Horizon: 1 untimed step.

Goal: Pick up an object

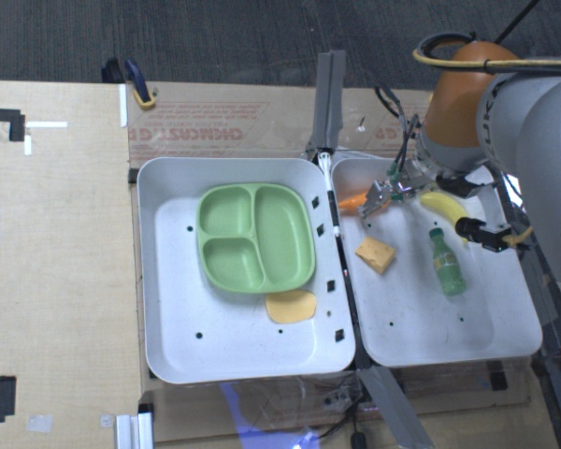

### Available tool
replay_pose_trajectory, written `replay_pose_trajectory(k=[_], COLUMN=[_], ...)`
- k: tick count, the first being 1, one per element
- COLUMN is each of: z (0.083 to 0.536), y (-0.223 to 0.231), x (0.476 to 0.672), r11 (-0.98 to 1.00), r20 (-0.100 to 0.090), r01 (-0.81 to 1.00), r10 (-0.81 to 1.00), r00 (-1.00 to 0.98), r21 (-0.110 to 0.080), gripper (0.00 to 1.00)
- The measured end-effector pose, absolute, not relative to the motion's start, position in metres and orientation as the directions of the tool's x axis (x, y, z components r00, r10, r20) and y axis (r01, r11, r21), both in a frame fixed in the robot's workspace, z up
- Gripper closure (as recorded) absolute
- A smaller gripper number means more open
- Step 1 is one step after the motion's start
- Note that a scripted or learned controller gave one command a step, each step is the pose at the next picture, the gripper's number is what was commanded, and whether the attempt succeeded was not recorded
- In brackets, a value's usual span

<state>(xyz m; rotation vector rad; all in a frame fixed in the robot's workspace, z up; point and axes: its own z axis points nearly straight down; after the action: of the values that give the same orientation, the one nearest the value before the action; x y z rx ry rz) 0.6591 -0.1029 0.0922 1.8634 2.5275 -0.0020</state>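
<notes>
Nearest, a yellow slab [291,307] is left beside the green plate [256,238], while the gripper [374,199] is lowered near the orange piece [352,201], finger state unclear.

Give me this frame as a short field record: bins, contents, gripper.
left bin: green divided plate; flat yellow piece at the plate's near edge
right bin: yellow sponge block, green bottle lying down, banana, orange item
gripper: low over right bin's far left corner, beside the orange item
grasp: none visible
</notes>
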Motion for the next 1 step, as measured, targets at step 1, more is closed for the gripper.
replay_pose_trajectory(k=[1], z=[0.1022], y=[-0.1040], x=[0.6597], r11=[0.295], r20=[-0.004], r01=[0.956], r10=[0.955], r00=[-0.295], r21=[0.001], gripper=[1.00])
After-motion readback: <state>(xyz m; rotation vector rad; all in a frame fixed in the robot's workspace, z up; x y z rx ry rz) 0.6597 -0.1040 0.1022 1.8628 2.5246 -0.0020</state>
